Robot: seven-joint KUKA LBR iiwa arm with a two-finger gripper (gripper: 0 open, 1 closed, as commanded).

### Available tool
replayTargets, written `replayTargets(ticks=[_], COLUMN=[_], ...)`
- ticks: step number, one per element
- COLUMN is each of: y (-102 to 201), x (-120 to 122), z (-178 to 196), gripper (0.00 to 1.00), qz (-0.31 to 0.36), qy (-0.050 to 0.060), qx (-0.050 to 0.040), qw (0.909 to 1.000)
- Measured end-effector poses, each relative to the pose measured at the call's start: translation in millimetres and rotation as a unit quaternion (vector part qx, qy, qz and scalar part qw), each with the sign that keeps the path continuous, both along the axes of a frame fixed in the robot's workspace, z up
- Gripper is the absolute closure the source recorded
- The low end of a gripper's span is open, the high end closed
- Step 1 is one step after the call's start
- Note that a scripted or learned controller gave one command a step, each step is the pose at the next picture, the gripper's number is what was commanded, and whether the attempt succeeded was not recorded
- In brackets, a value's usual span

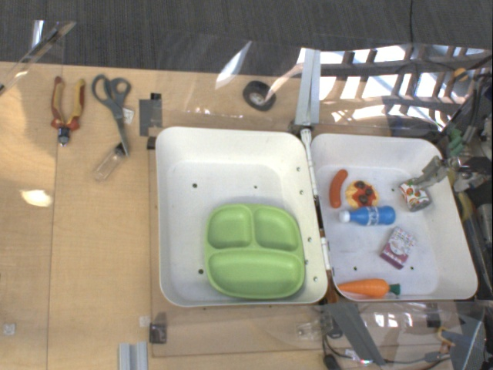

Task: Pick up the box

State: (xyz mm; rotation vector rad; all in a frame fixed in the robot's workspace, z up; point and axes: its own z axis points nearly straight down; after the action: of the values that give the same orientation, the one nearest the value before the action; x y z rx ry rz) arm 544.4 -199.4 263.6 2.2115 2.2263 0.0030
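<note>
From the one camera above the table (77, 230), the box (398, 247) lies flat in the right bin (454, 284), in its lower right part, turned at a slant, a small purple-and-white carton with a picture on its upper face. It looks light and made of thin card, so it should lift with little force but would dent if squeezed hard; its printed faces are probably smooth and a little slippery. Lying flat, it offers its two long edges as the likeliest place to take hold, with the fingers turned to match its slant, and there is bare floor all round it. The pincer (428, 176) is near the upper right of that bin, above a small white-and-red carton (416, 197), well apart from the box; whether its fingers are apart or together I cannot tell. The same bin also holds a red sausage (337, 188), a yellow-and-red toy (361, 193), a blue-and-white bottle (370, 216) lying on its side, and a carrot (367, 287) by the near wall. The left bin (185, 168) holds a green divided plate (254, 250) with three compartments, all bare.
</note>
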Motion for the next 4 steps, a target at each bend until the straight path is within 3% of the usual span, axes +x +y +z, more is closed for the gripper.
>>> replayTargets(ticks=[1, 2, 3, 4], y=[-5.9, 18.3, 16.1, 16.1], x=[-2.0, -43.9, -40.2, -40.3], z=[-168.4, -174.1, -161.8, -161.8], gripper=[0.00, 0.00, 1.00, 0.00], qz=[0.018, 0.042, 0.042, 0.042], qy=[-0.001, -0.006, -0.011, -0.011], qx=[-0.0002, -0.0019, -0.0057, -0.0057], qw=[0.9998, 0.9991, 0.9990, 0.9990])
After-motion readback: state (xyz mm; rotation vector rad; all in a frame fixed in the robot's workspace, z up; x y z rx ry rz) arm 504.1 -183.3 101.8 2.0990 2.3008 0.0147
